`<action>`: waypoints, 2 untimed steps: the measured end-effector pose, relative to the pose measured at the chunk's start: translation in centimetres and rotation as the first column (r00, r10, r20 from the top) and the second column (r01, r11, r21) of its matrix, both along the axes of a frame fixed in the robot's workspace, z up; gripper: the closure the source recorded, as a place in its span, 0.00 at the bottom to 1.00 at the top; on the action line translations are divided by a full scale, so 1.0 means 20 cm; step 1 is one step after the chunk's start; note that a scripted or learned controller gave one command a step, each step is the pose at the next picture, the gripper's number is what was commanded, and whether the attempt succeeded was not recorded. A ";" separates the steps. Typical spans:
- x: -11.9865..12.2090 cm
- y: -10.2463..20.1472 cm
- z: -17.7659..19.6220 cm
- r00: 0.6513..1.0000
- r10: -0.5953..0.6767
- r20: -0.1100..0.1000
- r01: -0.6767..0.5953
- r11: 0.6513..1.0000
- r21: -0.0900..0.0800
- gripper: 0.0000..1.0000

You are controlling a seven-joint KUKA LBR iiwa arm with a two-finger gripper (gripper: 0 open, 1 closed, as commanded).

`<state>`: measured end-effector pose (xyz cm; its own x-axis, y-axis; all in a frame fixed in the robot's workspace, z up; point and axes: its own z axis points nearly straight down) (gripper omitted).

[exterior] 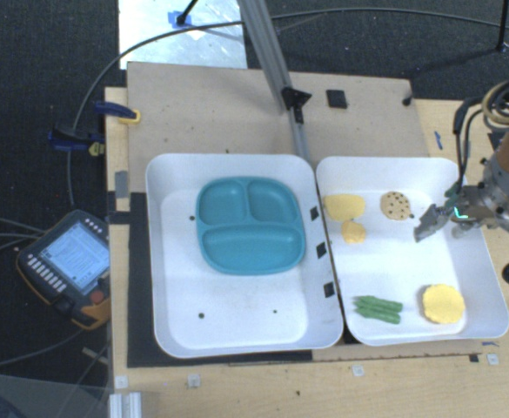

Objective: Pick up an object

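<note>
From the overhead camera I see my end effector hovering at the right of the frame over the right bin, and I cannot tell whether it is released or clenched; nothing shows between its fingers. The nearest candidate, a cookie, lies just left of it on the bin floor. I judge it light, stiff and flat, so I would pinch it across its rim. Other pieces share the bin: two yellow lumps further left, green beans at lower centre, and a yellow disc at lower right. The left bin holds a teal divided plate. Nothing crowds the cookie.
</note>
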<state>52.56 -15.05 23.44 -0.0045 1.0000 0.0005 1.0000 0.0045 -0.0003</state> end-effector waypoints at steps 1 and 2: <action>0.00 0.00 0.00 1.000 0.000 0.002 0.000 1.000 0.000 0.00; 0.00 0.02 -0.21 1.000 -0.003 -0.001 0.003 1.000 0.000 0.00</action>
<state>52.59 -14.65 19.28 -0.0017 1.0000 0.0003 1.0000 0.0017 -0.0014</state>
